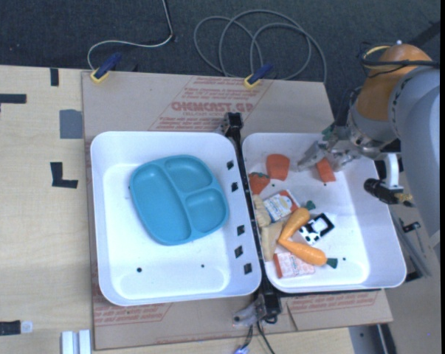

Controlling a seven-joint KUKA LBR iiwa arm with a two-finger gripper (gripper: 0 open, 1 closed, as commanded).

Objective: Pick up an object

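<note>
A dark grey carpet lies behind the bench, with two loops of cable (252,46) on it. On the bench a cardboard sheet (200,105) carries two white bins. The left bin (108,153) holds a blue tray (179,198). In the right bin (381,260) the objects lie in a heap toward its 9 o'clock side: carrots (299,238), some packets, a black-and-white piece.

The gripper (327,157) hangs at the bin's 12 o'clock, its jaws closed around a small orange block (325,172), which seems a little off the floor. Another orange block (278,165) lies at its 9 o'clock, apart. I judge the lift is in hand. Next it must rise straight, because the grip looks shallow.
</note>
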